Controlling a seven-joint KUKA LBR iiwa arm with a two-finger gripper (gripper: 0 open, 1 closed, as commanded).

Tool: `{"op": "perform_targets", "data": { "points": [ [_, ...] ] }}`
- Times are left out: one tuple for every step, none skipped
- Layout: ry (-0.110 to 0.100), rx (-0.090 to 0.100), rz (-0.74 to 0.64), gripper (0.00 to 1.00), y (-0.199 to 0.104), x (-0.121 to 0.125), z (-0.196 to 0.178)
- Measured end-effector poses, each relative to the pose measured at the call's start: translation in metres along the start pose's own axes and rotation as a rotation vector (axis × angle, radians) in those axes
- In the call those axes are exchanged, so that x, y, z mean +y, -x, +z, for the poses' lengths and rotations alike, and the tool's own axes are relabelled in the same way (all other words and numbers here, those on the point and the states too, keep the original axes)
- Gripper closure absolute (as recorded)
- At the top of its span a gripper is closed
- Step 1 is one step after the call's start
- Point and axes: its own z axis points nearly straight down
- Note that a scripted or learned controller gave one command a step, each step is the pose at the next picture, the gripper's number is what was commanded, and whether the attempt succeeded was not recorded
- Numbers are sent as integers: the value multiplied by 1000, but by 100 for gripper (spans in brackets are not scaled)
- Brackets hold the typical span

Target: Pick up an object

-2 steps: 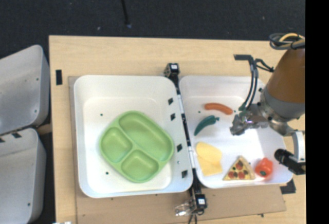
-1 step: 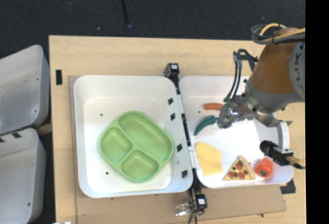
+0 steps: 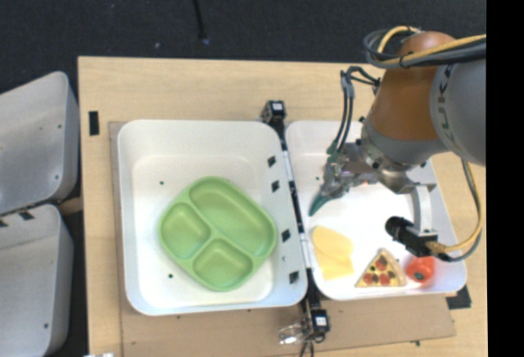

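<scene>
Claw (image 3: 323, 196) position: low inside the right bin (image 3: 304, 142), near that bin's left wall, at the end of the grey arm (image 3: 409, 114) with the orange band that reaches in from the right of the view. Its dark, teal-tinted tips point down and to the left, toward the divider between the two bins. Whether the tips are spread or closed cannot be told from this angle, and no object is visible between them. The nearest candidate for pickup is the pale yellow piece (image 3: 332, 251), which lies flat on the bin floor just below the claw in the view, that is, toward the front edge of the tabletop (image 3: 98, 93). Its long axis runs roughly front to back, probably with a slight lean, though its outline is soft here. The pizza slice toy (image 3: 381, 270) lies just beside it to the right, and the red fruit toy (image 3: 421, 268) sits further right, partly under the black fitting with the yellow cable. The green divided plate (image 3: 216, 232) is in the left bin (image 3: 131, 183), well apart across the divider. The coming move therefore appears to require a short travel toward the front edge before descent.
</scene>
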Motion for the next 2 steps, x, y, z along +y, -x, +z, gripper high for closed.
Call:
{"op": "perform_targets", "data": {
  "points": [
    [1,0,0,100,-49,18,-13],
    [0,0,0,100,-103,29,-6]
  ]
}}
